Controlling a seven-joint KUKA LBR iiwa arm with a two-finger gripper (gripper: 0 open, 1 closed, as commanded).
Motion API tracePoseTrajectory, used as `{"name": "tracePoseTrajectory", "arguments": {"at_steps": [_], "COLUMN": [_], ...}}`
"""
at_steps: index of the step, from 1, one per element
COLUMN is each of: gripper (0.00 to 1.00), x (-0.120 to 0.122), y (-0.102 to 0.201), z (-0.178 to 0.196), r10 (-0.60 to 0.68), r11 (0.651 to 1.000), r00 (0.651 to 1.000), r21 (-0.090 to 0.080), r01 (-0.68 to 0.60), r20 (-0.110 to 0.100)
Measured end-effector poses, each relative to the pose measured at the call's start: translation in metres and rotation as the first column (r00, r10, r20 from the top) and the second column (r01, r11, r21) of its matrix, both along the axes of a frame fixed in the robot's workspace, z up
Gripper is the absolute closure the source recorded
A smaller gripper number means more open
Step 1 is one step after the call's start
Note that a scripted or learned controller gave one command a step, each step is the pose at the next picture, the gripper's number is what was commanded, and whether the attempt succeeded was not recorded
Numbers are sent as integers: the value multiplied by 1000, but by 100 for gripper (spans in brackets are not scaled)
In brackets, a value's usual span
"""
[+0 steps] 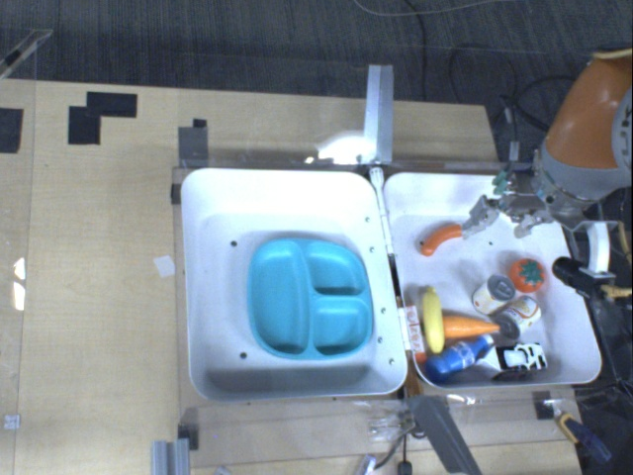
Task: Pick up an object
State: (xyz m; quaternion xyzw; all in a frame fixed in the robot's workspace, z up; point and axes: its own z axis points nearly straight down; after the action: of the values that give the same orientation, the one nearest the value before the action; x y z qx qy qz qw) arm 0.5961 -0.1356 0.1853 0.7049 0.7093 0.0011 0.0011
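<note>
Hovering with its two fingers apart and holding nothing, the gripper (506, 209) sits just beside the small orange sausage-shaped toy (440, 237), likely light, smooth plastic best pinched across its narrow middle.

arm (591, 127): grey, orange band | end effector (506, 211): grey metal, two thin fingers

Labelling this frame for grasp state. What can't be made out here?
- Gripper: camera view, too small and blurred to read its grasp state.
- Black-and-white toy: camera view, too small to identify.
- Blue bottle: partly covered by the carrot.
- Arm: cut off by the right edge.
</note>
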Motion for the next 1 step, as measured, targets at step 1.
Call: {"name": "tracePoseTrajectory", "arguments": {"at_steps": [1], "gripper": [0], "x": [40], "y": [24], "z": [-97], "r10": [64], "r11": [998], "r00": [998], "r21": [-2], "r01": [-64], "r20": [8]}}
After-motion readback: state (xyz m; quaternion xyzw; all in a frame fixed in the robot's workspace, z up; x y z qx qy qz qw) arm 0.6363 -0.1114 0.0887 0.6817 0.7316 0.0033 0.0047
